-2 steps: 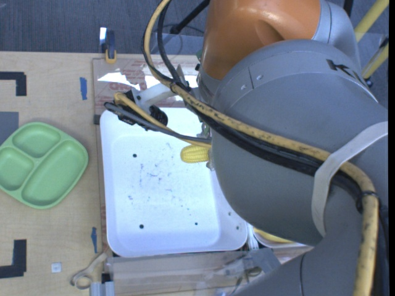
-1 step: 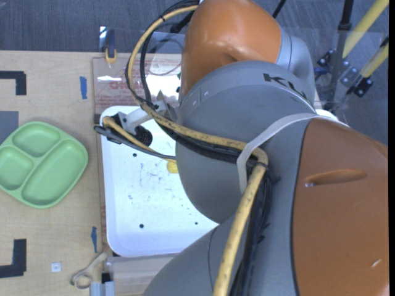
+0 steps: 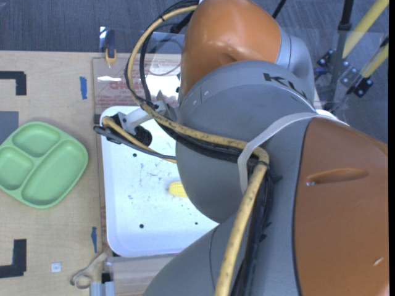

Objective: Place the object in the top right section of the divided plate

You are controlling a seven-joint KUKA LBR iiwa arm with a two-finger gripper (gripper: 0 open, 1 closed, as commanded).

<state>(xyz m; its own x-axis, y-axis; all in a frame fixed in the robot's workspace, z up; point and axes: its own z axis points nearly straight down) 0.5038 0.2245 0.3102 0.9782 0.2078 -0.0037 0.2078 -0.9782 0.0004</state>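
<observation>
My arm [image 3: 259,165] covers the right and centre of frame; jaws' state: cannot tell. Yellow object [image 3: 177,190] lies in the white bin [image 3: 123,227], centre. Green plate [image 3: 43,164] sits on the counter [image 3: 49,239], left, well apart.

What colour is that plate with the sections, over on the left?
The divided plate is light green all over, seen plainly in the camera view, lying on the pale wooden bench.

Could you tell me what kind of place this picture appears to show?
Probably a robotics lab bench: a large grey and orange arm leans over a shallow white bin, a green divided plate lies on a wooden board marked with black tape, and stand legs rise behind.
</observation>
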